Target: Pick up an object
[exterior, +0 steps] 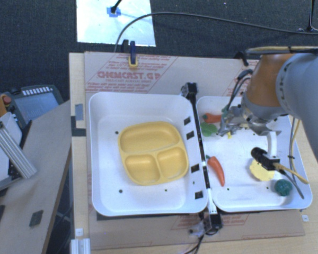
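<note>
Camera view: the gripper [229, 127] hangs low over the right bin's [238, 197] far left corner, just beside a green and orange toy [210, 121]; whether it is open I cannot tell. Crowded against the wall, a grab could slip off. A carrot [216, 169] lies near the left wall.

The light is bright and even, coming from above. The two white bins [148, 205] shine so much that their floors look almost blank. The shiny sheet [114, 15] at 12 o'clock has a pale glare. Shadows are soft and small, close under the yellow tray [151, 152]. The picture is a bit fuzzy all over, and the grey arm [302, 83] at 3 o'clock looks blurry.
</note>
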`<action>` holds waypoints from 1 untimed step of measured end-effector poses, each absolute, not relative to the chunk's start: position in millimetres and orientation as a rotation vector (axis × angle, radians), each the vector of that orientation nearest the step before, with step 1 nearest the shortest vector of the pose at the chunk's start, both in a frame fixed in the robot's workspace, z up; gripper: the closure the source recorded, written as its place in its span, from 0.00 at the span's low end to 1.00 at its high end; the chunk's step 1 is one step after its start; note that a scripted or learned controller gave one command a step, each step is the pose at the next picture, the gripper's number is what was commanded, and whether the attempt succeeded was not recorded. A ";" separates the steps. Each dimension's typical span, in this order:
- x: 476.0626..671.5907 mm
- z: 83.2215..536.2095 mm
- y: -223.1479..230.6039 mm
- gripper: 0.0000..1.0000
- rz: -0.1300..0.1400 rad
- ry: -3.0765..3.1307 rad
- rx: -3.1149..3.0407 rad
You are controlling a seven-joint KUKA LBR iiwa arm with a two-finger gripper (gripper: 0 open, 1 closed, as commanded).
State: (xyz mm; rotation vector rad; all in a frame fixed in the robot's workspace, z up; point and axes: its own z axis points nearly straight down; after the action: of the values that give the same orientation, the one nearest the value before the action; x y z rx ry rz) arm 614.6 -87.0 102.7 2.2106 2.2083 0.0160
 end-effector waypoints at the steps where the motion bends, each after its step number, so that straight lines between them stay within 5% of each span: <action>1: 617.8 167.6 -88.7 1.00 0.007 2.221 2.213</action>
State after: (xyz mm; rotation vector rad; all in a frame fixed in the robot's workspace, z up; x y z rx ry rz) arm 617.8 -88.7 167.6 2.2133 2.2205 0.0074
